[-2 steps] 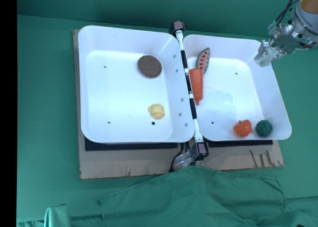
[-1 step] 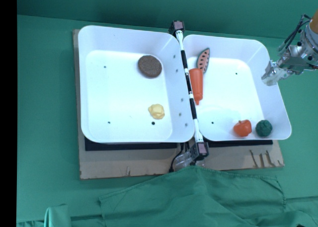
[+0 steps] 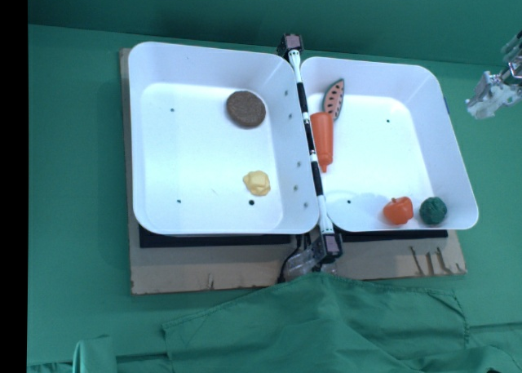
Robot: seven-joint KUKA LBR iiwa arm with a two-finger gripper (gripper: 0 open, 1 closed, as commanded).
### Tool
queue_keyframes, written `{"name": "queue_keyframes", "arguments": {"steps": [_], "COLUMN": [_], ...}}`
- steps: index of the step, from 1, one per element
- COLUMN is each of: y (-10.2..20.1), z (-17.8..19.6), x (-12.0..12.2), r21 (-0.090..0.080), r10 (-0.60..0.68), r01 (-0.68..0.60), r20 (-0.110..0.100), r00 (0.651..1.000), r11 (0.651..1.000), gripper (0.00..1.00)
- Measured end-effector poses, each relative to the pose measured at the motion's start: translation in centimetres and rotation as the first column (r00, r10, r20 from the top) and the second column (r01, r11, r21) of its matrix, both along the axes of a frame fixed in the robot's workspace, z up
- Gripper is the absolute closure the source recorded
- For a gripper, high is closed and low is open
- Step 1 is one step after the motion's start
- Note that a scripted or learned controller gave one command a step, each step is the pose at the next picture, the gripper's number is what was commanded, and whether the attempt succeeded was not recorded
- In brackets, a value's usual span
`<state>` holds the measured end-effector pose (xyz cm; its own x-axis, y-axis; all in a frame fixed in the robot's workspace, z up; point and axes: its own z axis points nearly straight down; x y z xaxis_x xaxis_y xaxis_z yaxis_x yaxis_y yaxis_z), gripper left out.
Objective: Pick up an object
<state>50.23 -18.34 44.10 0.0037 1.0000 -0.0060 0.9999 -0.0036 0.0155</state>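
Left bin: you have a brown disc near the far rim and a yellow lump toward the near right wall, with broad bare floor to their left. Right bin: watermelon slice and orange carrot lie against the left wall; orange pepper and green ball sit in the near corner, middle floor open. Gripper: it hangs outside the right bin's far right edge, every object left of its fingers; whether they're parted you cannot tell.
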Motion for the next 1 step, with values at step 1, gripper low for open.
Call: {"name": "queue_keyframes", "arguments": {"steps": [1], "y": [1.93], "z": [4.74], "x": [-3.62], "r21": [0.002], "r10": [0.002], "r01": [-0.002], "r20": [-0.004], "r00": [1.000], "r11": [1.000], "gripper": [1.00]}}
